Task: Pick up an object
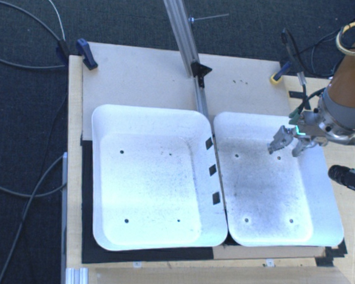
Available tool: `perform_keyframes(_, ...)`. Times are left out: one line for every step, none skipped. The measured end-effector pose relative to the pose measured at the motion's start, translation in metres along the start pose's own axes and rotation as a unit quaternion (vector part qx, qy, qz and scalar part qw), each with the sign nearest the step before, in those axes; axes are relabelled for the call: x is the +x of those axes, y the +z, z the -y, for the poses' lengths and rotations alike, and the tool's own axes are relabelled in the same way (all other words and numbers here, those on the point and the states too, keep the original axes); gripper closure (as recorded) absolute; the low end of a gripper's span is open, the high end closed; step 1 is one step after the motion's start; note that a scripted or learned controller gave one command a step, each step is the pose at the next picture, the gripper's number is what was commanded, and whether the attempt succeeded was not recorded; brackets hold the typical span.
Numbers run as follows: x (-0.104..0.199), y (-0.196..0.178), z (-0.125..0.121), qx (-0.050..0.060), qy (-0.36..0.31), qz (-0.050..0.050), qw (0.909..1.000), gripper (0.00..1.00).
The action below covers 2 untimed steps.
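Left to right, w/ places given rel. to the gripper.

Well to the gripper's left, the left bin [151, 185] is seen; on its floor only dark specks and a few small holes are made out. Between the bins, 3 black tabs [212, 169] are counted, and a metal rail [178, 24] is run up from there to the top edge. Under the gripper lies the right bin [264, 198], w/ the same specks and holes on its floor.

The gripper [289, 143] is held over the right bin's far half, towards its right wall. Its fingers are seen spread apart, approx., w/ nothing between them, so nothing is grasped. The arm [349, 83] is reached in from behind and to the right of it.

Progress: judged early or unfinished. No pick is made yet. Where the object lies cannot be told; nothing graspable is made out below or beside the gripper. Left to do: an object must be found, closed on and lifted.

Count: 2 bins, 1 arm, 1 gripper, 3 tabs, 1 rail, 2 clamps at the board's far corners, one far left of the gripper [87, 53] and one just beyond it [282, 71].
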<state>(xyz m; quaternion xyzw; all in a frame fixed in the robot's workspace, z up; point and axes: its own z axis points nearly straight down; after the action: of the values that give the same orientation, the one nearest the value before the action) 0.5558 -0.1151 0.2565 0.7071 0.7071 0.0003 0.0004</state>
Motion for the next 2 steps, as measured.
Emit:
perform_keyframes(0.0, 0.0, 0.0, 0.0, 0.0, 0.0, 1.0, 0.0)
perform_keyframes(-0.003, 0.062, 0.002, 0.003, 0.0, 0.0, 1.0, 0.0)
